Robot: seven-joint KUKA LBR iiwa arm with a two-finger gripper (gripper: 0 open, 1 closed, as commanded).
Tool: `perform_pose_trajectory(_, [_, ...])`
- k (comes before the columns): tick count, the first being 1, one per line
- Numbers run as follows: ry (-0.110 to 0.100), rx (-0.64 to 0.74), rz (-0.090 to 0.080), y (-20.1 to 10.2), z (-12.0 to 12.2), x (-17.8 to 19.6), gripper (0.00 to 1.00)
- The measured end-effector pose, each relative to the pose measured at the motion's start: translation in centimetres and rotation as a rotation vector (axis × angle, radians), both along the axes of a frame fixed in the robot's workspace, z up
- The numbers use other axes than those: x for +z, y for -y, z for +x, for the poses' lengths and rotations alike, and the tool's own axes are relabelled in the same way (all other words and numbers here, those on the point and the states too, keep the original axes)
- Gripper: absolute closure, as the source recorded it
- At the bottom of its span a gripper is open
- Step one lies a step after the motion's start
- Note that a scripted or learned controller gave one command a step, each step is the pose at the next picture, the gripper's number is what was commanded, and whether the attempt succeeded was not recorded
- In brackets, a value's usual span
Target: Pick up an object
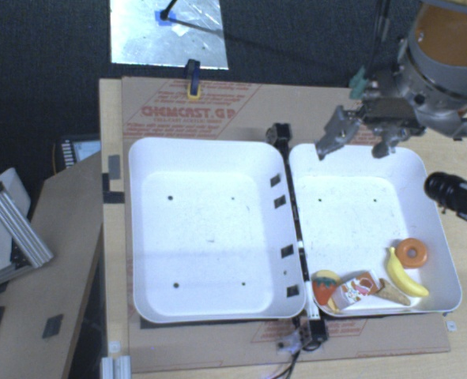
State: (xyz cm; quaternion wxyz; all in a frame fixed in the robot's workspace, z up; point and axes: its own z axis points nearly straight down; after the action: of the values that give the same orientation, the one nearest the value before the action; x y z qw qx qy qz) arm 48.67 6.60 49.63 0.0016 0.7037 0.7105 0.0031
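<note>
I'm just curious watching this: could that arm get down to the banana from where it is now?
Probably yes. The gripper hangs over the far edge of the right bin, jaws spread, and the banana lies near the front corner, uncovered from above, though a doughnut and other toys crowd close beside it.

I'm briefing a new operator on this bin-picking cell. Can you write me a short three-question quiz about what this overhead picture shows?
1. True or false: the banana lies in the left bin.
2. Multiple choice: where does the gripper hang? A. low among the toys; B. over the far edge of the right bin, away from the toys; C. over the left bin.
3. Fill in: the round orange thing beside the banana looks like a ____.

Key
1. False. It lies in the right bin, near corner.
2. B. Its fingers are spread with nothing between them.
3. Doughnut; it lies just beyond the banana.
</note>
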Motion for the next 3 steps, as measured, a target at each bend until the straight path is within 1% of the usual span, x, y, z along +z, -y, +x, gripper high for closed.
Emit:
perform_pose_trajectory(1, [0.000,0.003,0.002,-8.9,-0.1,4.1,0.00])
perform_pose_trajectory(2, [-0.005,0.002,0.001,-16.1,-0.1,3.8,0.00])
perform_pose_trajectory(3, [-0.005,-0.013,-0.002,-10.0,0.0,3.9,0.00])
